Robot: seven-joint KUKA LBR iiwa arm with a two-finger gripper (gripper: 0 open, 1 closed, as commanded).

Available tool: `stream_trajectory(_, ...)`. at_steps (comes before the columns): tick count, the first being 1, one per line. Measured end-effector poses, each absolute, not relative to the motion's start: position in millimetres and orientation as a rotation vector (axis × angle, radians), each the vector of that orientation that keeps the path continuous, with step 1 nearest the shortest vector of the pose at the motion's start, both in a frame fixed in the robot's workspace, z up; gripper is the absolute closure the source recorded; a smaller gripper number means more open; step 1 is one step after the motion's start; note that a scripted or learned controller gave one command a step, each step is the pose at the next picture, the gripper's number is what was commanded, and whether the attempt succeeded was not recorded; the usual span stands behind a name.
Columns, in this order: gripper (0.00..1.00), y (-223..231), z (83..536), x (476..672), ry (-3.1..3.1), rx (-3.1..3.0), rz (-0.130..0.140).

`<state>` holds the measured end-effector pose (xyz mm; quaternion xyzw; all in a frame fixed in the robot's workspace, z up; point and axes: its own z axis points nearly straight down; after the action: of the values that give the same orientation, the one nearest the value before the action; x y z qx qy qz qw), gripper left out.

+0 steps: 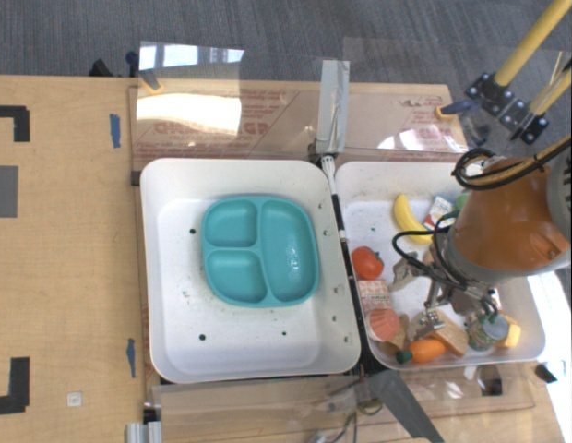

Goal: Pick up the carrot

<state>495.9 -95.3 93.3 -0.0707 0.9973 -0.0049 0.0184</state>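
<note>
Carrot [426, 349] at right bin's [535, 344] front; gripper [443, 305] above.

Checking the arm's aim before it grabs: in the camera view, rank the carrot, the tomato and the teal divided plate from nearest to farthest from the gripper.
1. Carrot: just below the gripper, at the right bin's front edge.
2. Tomato: up-left of it, by the bin's left wall.
3. Teal divided plate: in the left bin.

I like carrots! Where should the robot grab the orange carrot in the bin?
Probably around the middle of the carrot, coming straight down from above. It lies flat along the near wall of the right bin, crowded by other toys, so the pincer has little room from the sides.
</note>
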Motion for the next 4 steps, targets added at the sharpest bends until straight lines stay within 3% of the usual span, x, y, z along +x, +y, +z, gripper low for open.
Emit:
stream_trajectory(1, 1.00, -94, 103, 495.2, 3.102, -0.224, -0.012)
stream_trajectory(2, 1.00, -95, 93, 488.2, 3.079, -0.544, -0.008)
stream_trajectory(3, 1.00, -83, 249, 503.4, 3.076, -0.564, -0.007)
stream_trajectory(4, 1.00, -14, 183, 503.0, 3.059, -0.716, 0.006)
